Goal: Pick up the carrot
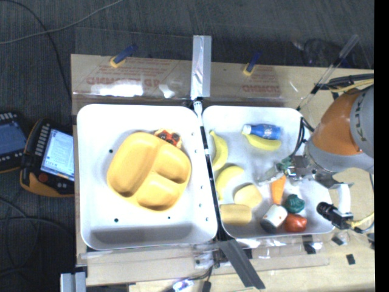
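At the far left, off the worktop, an orange-edged handheld control pendant with a lit screen [51, 159] lies on the dark carpet. The left shallow white bin [97, 224] holds a large glossy yellow moulded plastic piece with three rounded lobes [149, 170], and a small dark red and orange object [169, 137] peeks out just behind its upper edge. A narrow metal strip [201, 66] rises from the divide between the bins.

The right shallow white bin [231, 117] is more crowded. A curved yellow plastic banana [219, 149] lies along its left wall, with a pale yellow rounded fruit [230, 178] below it, then a cream lump [248, 195] and a tan cylindrical piece [236, 213]. Near the back wall a blue and white small bottle [261, 131] rests on a second yellow banana [264, 142]. The small orange tapered carrot [278, 190] lies in the middle right of this bin, point downward, directly beneath the arm's gripper [290, 168]; whether the jaws are released or clenched cannot be told. Just beside the carrot sit a dark green rounded toy [295, 203], a red tomato-like ball [296, 222] and a white and dark block [274, 216].
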{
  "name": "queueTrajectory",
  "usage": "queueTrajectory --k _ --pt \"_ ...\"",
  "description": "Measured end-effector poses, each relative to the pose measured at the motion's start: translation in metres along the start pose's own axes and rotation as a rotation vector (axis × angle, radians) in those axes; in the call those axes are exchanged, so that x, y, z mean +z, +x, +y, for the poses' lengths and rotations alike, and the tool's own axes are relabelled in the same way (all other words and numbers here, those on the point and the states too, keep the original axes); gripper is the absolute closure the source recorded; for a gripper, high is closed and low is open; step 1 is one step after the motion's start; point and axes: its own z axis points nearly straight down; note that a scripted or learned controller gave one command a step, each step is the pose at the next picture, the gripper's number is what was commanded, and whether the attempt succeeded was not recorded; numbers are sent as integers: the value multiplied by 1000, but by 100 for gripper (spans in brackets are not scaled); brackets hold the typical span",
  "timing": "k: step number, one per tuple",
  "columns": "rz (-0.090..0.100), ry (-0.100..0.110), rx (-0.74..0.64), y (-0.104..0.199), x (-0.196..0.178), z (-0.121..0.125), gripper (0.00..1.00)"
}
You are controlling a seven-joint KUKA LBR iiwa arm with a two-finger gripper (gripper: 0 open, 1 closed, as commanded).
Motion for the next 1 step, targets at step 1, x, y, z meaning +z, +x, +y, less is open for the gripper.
queueTrajectory --k 1 --pt "0 -4 -1 1 -10 2 100"
